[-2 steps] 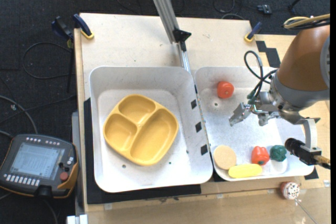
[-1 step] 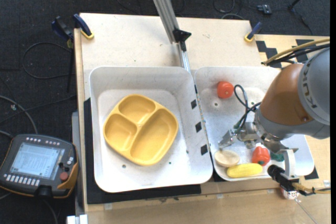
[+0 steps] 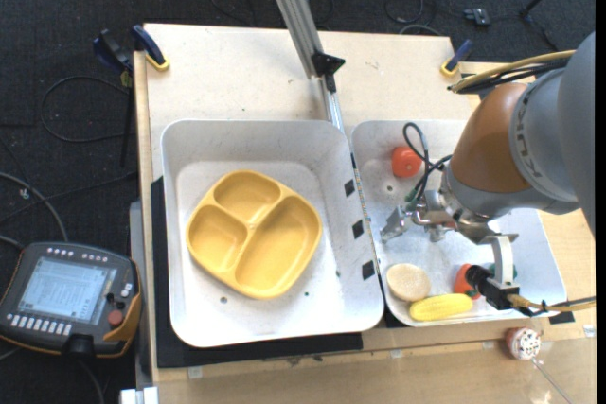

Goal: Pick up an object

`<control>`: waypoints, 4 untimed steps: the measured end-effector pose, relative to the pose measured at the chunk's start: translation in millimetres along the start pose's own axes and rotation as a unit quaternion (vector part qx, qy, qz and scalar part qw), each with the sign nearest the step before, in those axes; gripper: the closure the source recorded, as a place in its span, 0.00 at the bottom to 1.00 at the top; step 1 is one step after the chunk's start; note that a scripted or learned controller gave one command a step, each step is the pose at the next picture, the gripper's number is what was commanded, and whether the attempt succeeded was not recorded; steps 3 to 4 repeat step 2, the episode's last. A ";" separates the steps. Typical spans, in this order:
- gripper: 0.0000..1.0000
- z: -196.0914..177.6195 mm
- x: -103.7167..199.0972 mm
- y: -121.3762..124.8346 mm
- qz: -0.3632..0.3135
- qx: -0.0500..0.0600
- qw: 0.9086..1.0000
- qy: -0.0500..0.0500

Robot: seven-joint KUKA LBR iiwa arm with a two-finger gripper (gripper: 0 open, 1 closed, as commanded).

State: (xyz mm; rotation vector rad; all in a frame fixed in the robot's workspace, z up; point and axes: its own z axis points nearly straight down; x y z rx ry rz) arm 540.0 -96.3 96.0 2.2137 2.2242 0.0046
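Note:
In the right bin (image 3: 530, 232) lie a red tomato-like ball (image 3: 405, 163) at the back left, a beige round disc (image 3: 408, 281) at the front, a yellow corn-like piece (image 3: 440, 307) against the front rim, and a red-orange object (image 3: 465, 278) partly hidden by the arm's hardware. My gripper (image 3: 411, 220) hangs over the middle left of this bin, between the red ball and the beige disc, touching neither as far as I can see. The arm's orange band (image 3: 492, 151) and grey body cover the bin's right side.
The left bin (image 3: 180, 156) holds a yellow divided plate (image 3: 254, 232). A slanted metal rail (image 3: 294, 5) runs down to the bins' shared edge. A small red-and-white ball (image 3: 523, 343) lies on the bench in front of the right bin. A teach pendant (image 3: 66, 298) sits at the far left.

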 end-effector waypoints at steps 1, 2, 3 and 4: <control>0.00 -0.9 -9.5 -46.4 0.004 0.001 1.000 0.000; 0.00 0.0 0.9 1.9 0.000 0.000 1.000 0.000; 0.00 0.0 0.9 1.9 0.000 0.000 1.000 0.000; 0.00 0.0 0.9 1.9 0.000 0.000 1.000 0.000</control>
